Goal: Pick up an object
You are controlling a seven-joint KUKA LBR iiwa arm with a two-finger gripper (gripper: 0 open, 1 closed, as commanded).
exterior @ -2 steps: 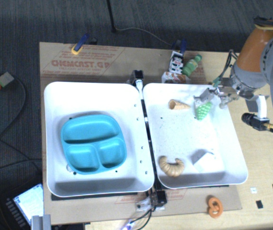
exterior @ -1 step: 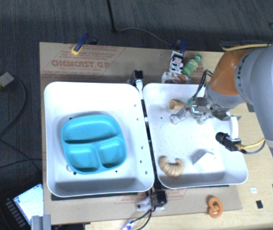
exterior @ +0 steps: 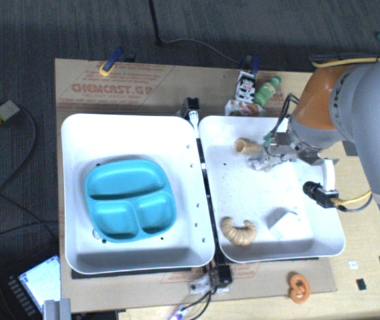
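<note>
- The left bin (exterior: 77,132) is smooth white plastic and holds a glossy blue tray (exterior: 131,200) with rounded corners and three compartments.
- In the right bin (exterior: 323,245) a ridged, curved tan croissant (exterior: 239,231) lies near the front wall; a small tan cone-shaped piece (exterior: 247,145) lies near the back; a pale flat piece (exterior: 282,218) lies right of the croissant.
- The arm (exterior: 350,105) bends down from the right, its orange band above the wrist.
- The gripper (exterior: 269,160) is low in the right bin, just beside the cone piece; I cannot tell its state.
</note>
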